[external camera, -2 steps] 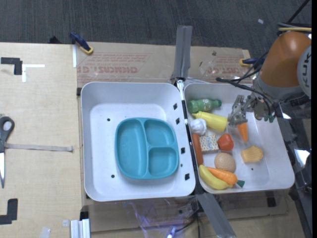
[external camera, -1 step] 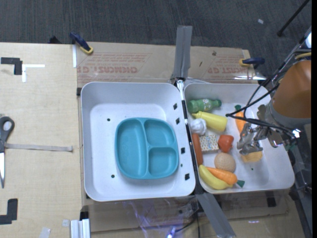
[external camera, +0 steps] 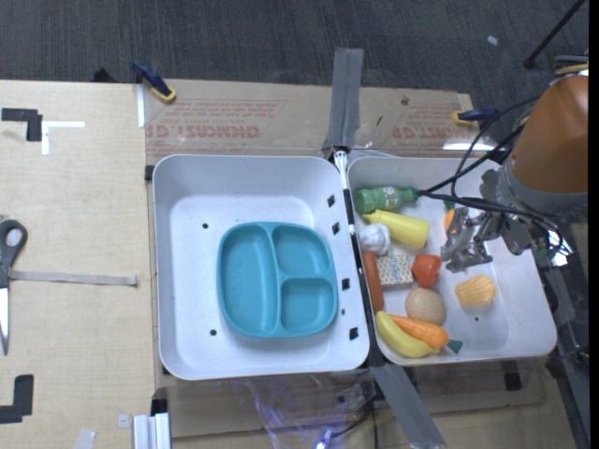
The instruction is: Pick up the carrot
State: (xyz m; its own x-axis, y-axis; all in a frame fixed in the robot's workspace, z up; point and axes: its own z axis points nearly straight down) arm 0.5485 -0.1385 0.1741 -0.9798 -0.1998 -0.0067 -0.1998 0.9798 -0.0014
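right bin [external camera: 524, 340] holds carrot [external camera: 421, 330] lying diagonally.

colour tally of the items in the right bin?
Green: 1, bottle
Yellow: 3, bottle, banana, shell
Orange: 1, carrot
Red: 2, tomato, sausage
Tan: 2, round piece, cracker
Total: 9

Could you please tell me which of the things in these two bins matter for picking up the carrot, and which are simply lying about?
For the job:
carrot
gripper
right bin

Lying about:
teal divided plate in the left bin
green bottle
yellow bottle
banana
tomato
orange shell
scissors
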